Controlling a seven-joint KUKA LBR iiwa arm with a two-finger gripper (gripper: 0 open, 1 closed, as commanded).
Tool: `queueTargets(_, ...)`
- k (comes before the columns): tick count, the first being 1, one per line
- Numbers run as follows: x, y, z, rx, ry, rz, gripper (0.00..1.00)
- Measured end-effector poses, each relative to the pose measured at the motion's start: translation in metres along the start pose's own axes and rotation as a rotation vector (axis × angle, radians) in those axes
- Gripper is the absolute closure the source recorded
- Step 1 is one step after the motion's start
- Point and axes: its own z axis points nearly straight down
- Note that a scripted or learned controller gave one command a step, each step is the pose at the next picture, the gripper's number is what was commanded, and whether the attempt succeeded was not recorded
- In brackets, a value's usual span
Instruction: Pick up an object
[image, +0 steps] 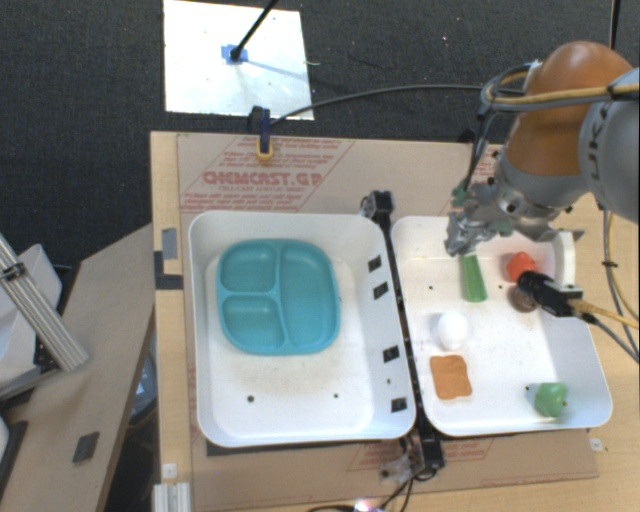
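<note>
Gripper (462, 243) is hanging low over the back of the right bin (510, 350), with the arm's (560, 110) orange band bulking above it. The wrist metalwork is masking the tip, so I cannot tell whether the pincer is apart or together, or clamped on anything. The green stick (472, 280), the likeliest pick, is lying lengthwise in the right bin directly under the gripper. Its far end is running up to the tip, and I cannot tell whether they are touching. The stick is looking smooth, straight and slim. Just right of it, a red-orange lump (519, 265) is sitting near the bin's back, its outline blurred. A brownish round thing (522, 298) below that is partly covered by wrist hardware, and I am not making out what it is. A white egg-shaped piece (450, 327) is resting mid-bin, glossy and washing out against the white floor. A flat orange square (451, 377) with a matte, spongy look is lying just in front of it. A green rounded piece (549, 398) is sitting in the near right corner. In the left bin (300, 395), a teal plastic plate (278, 297) with three compartments is lying flat. The floor around it is showing faint brown scuffing. Black clips (388, 353) are lining the seam between the bins.
</note>
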Motion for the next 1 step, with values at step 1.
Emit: queueTargets(1, 0.0588, -0.0053, -0.0041, 0.001, 0.001, 0.000, 1.00)
